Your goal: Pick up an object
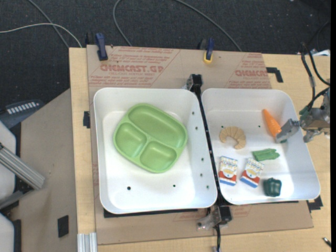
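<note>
The gripper point(304, 127) is a small grey-and-tan metal assembly with a grey finger point(286, 130), and thin black cables point(315, 83) loop above it.

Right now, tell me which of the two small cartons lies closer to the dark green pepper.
The right carton, the one below the green pod. It sits beside the dark green pepper, while the left carton lies nearer the divider between the bins.

Two white bins point(105, 156), one green divided plate point(150, 137), two small cartons point(228, 170), one carrot point(271, 122), one croissant point(233, 136).
</note>
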`<act>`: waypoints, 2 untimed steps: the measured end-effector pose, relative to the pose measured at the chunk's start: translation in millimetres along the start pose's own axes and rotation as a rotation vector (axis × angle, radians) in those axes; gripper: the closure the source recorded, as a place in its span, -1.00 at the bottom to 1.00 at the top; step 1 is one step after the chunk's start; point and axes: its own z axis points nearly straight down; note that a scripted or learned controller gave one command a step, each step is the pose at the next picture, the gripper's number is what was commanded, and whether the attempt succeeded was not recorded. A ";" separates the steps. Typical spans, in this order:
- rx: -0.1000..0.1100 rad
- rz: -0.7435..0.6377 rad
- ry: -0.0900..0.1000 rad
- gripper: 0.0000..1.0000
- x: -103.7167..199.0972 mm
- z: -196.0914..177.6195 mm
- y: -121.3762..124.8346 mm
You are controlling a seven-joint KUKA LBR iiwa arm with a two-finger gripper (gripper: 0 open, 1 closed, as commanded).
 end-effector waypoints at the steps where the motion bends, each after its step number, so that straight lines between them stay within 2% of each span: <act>1: 0.003 0.000 0.001 -1.00 -0.9 44.1 -0.7; 2: 0.005 0.000 0.002 -1.00 3.5 106.4 -7.1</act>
